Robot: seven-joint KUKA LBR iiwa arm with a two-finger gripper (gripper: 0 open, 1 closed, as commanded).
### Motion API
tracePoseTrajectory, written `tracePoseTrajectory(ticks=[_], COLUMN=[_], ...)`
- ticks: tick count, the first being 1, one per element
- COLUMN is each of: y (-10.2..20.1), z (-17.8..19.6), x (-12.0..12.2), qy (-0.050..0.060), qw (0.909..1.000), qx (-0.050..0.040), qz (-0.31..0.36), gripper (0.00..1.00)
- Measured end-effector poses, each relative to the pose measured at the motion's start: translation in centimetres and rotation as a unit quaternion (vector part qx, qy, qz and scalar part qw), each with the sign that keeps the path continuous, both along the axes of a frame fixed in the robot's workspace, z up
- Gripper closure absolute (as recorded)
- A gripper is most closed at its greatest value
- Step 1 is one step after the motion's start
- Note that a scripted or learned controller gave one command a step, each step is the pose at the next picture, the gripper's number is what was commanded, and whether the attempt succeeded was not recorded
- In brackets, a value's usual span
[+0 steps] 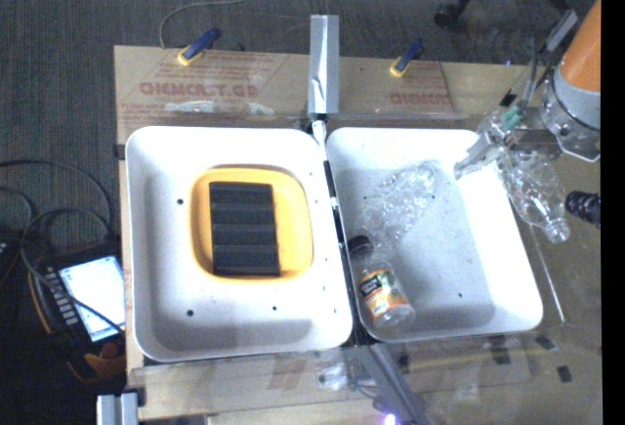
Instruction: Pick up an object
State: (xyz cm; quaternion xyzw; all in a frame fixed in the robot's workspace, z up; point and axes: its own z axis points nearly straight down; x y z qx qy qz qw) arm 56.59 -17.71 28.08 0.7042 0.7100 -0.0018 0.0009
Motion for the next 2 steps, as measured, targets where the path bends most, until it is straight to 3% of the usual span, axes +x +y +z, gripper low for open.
tracePoseTrajectory(ticks=[1, 2], y=[-4.8, -2.9], z=[-2.2, 5.6], x=[3.3, 3.2], qy=[0.0, -0.001], qw=[0.9996, 0.9999], qx=[0.0, 0.0008], qz=[0.027, -0.011], gripper=[0.0, 0.0])
